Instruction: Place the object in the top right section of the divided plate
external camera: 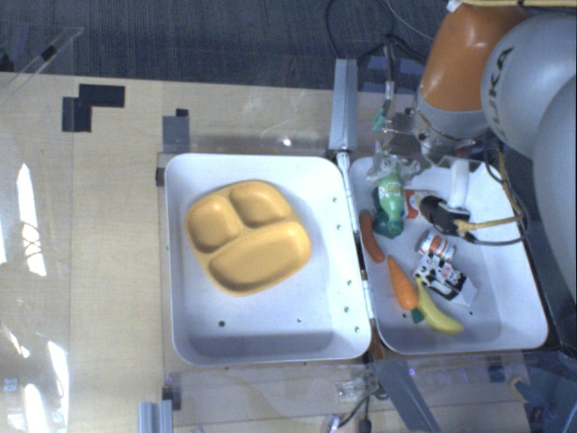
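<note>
Grey and metallic, the hand [390,161] hangs at the back-left corner of the shallow white right-hand bin [505,327], directly above a glossy green bottle-shaped plastic toy [390,206]. The slanted view does not settle whether the hand is clenched or released, nor whether it touches that toy. Just right of the green toy lies a small red-and-white piece [413,204], too small to name. Along the bin's left wall lies a slim red sausage-shaped toy [367,234]. Nearer the front, a smooth orange toy carrot [403,282] touches a curved yellow toy banana [439,317]. Right of the carrot sits a small black-and-white printed packet [442,276], with a little orange-ended can [434,244] just behind it.

The matching shallow white left-hand bin [270,341] holds the mustard-yellow divided plate [261,258]. It is rounded and matt, with two small sections at the back and one broad one in front, and it is well apart from the green toy. Both bins rest on a pale wooden worktop [99,242] bearing a black L-shaped mark [90,105]. Beyond it lies dark ribbed flooring [180,16].
</note>
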Controlling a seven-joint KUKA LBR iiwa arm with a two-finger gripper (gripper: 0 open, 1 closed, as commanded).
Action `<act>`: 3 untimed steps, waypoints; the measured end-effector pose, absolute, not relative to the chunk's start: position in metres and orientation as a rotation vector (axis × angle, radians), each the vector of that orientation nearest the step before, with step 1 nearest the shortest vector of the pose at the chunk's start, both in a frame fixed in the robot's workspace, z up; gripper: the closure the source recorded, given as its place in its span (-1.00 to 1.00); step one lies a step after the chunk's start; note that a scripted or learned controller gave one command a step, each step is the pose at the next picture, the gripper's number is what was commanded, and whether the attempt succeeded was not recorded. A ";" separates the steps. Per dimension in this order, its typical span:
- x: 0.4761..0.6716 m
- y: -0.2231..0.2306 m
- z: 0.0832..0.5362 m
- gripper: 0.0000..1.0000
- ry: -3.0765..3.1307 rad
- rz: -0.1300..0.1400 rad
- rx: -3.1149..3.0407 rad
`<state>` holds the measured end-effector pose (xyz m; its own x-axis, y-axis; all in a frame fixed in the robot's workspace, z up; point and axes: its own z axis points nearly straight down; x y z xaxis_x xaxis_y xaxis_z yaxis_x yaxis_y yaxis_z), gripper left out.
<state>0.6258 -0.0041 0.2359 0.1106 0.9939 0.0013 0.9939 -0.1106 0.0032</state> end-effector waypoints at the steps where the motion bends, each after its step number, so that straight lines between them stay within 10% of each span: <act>1: 0.585 -0.007 0.188 1.00 2.189 0.001 2.253; 2: 0.577 0.043 0.215 1.00 2.270 0.003 2.170; 3: 0.601 -0.025 0.183 1.00 2.063 0.000 2.369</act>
<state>0.6005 -0.0255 0.1827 0.1376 0.9905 -0.0005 0.9905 -0.1376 0.0002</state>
